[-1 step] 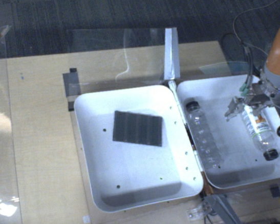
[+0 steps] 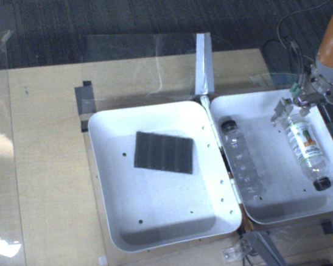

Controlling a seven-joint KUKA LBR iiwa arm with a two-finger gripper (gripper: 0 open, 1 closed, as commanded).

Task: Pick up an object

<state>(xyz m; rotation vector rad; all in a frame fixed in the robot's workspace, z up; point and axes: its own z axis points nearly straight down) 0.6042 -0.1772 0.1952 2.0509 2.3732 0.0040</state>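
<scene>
Setting: a pale wooden bench [image 2: 40, 196] on dark carpet, bearing two shallow white bins side by side, with clear plastic panels standing around them
Left bin [image 2: 121, 228]: holds a dark ribbed rectangular pad [image 2: 164, 152], lying flat and slightly turned
Right bin [image 2: 275, 206]: holds two clear plastic bottles
Clear bottle [image 2: 242, 160]: lies along the bin's left wall, cap toward the far edge, no label to be seen
Labelled bottle [image 2: 305, 146]: lies in the right part of the bin, black cap toward the near edge, long axis running near-to-far with a slight slant
Gripper [image 2: 293, 105]: at the far right of the right bin, under the arm's orange band; whether it is spread or closed, I cannot tell
Key relation: the labelled bottle's base end lies just beside and below the gripper, its body stretching away toward the near edge; the clear bottle is well apart to the left
Judgement: the labelled bottle looks the likelier target; a grasp across its narrow width, not along its length, would suit
</scene>
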